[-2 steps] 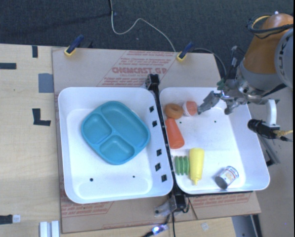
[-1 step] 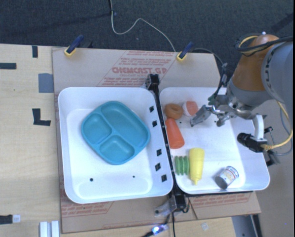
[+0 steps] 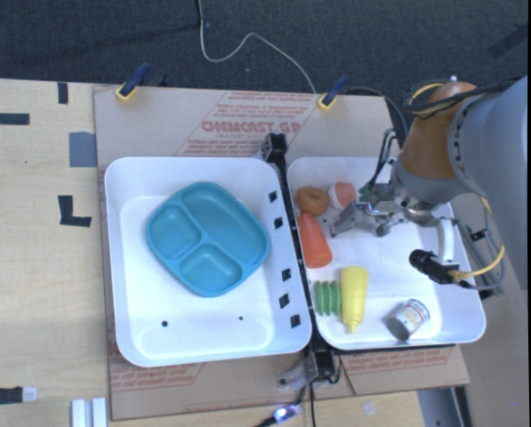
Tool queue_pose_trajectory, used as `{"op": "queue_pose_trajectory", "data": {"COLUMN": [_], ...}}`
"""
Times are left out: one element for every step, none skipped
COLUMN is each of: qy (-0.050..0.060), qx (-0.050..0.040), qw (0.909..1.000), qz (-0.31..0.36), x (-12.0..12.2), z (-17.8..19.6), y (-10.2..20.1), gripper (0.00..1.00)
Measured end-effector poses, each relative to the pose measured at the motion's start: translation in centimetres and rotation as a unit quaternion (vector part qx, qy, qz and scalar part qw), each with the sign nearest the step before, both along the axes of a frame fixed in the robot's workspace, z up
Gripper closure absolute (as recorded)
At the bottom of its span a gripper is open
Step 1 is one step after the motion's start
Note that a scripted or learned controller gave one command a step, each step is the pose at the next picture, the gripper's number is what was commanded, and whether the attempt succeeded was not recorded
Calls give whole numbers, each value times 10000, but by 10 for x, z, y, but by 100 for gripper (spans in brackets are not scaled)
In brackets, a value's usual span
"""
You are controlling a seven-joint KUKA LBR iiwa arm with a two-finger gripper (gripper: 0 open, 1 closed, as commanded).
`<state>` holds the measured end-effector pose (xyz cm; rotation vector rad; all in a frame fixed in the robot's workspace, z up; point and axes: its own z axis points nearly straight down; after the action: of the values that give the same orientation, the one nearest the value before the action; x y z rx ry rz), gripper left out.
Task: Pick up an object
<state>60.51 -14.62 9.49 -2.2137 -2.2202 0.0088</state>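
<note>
My gripper [image 3: 361, 226] hangs over the upper middle of the right bin [image 3: 461, 323], open, with nothing between its fingers. Just to its left lie a small red and white piece [image 3: 341, 193] and a brown doughnut-shaped piece [image 3: 312, 199]. Below those an orange carrot [image 3: 315, 241] rests against the bin's left wall. Nearer the front sit a green ribbed piece [image 3: 325, 297], a yellow bottle [image 3: 353, 296] and a small silver can [image 3: 408, 318].
The left bin [image 3: 132, 327] holds a blue divided plate [image 3: 208, 237]. A black divider [image 3: 285, 238] runs between the bins. The grey arm with its orange band [image 3: 430, 145] and cables covers the right bin's far right side.
</note>
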Motion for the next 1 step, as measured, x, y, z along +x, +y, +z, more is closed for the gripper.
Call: {"op": "queue_pose_trajectory", "data": {"qy": [-24], "qx": [-8], "qw": [10000], "qz": [-3], "x": [0], "z": [-12], "y": [0], "gripper": [0]}}
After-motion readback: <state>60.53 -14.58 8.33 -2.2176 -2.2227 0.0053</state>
